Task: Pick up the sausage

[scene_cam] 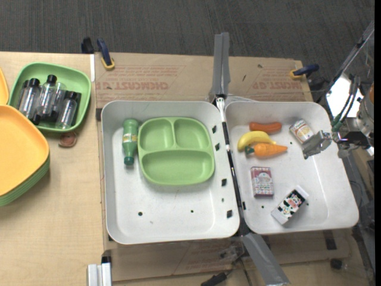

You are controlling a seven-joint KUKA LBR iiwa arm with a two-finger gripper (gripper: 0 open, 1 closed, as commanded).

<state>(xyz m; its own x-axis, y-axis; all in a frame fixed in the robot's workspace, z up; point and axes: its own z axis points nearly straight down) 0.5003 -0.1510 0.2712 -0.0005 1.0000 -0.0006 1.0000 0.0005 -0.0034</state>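
The sausage (265, 126) is a short red-orange link lying flat near the back of the right bin (333, 213), just behind a yellow banana (253, 139). My gripper (315, 143) hangs over the right side of that bin, next to a small can (301, 130). It is about a hand's width to the right of the sausage and slightly nearer the front. Nothing shows between its tips.
An orange carrot (271, 150) lies in front of the banana. A pink box (262, 181) and a cow-print carton (290, 206) sit nearer the front. The left bin (161, 222) holds a green divided plate (176, 150) and a green bottle (130, 140).
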